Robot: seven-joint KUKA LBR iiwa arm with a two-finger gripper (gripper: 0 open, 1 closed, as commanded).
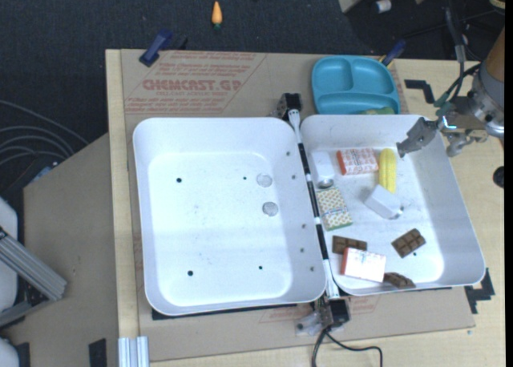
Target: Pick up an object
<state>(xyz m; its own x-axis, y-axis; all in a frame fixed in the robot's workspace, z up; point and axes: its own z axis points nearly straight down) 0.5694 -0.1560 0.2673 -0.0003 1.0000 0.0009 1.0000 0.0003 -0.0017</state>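
The gripper [437, 135] hovered with fingers spread and nothing between them over the right bin's [461, 205] far right edge. Just left of it, one yellow banana [387, 169] lay inside, long axis running near-to-far. Three chocolate pieces [409, 242] lay nearer.

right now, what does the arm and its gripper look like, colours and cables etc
The arm enters at the picture's right edge, with grey metallic parts and a tan-orange patch near the top. A thin dark cable loops beside it. The gripper is grey metal with slim fingers; one grey finger slants over the right bin's rim. Fine markings are too blurred to read.
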